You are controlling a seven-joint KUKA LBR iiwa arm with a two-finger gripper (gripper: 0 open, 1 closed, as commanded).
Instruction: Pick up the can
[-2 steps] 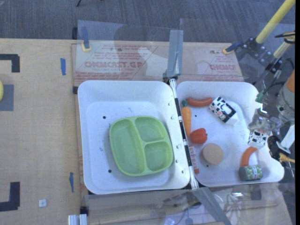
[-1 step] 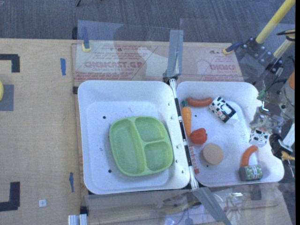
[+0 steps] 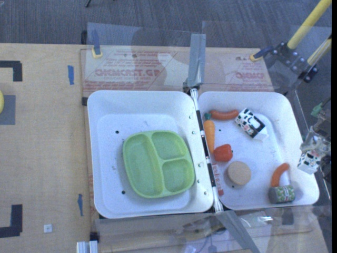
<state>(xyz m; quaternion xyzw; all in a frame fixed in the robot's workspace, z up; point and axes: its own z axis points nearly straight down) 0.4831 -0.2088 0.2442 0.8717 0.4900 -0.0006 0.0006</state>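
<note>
Lying on its side, the small green-labelled metal can (image 3: pixel 282 194) rests just left of the tool (image 3: pixel 310 159), below it; whether the tool is spread cannot be told.

One camera looks down on the bench (image 3: pixel 42 141) from above, at a slant rather than straight overhead: the grey floor (image 3: pixel 158 4) shows along the top of the frame, so the lens tilts away toward the far side. It stands far enough back to take in both white bins side by side. The gripper (image 3: pixel 314 154) sits at the frame's right margin; the right bin (image 3: pixel 284 136) lies just beside it, and the left bin (image 3: pixel 105 115) lies well beyond it, toward the frame's left.
</note>
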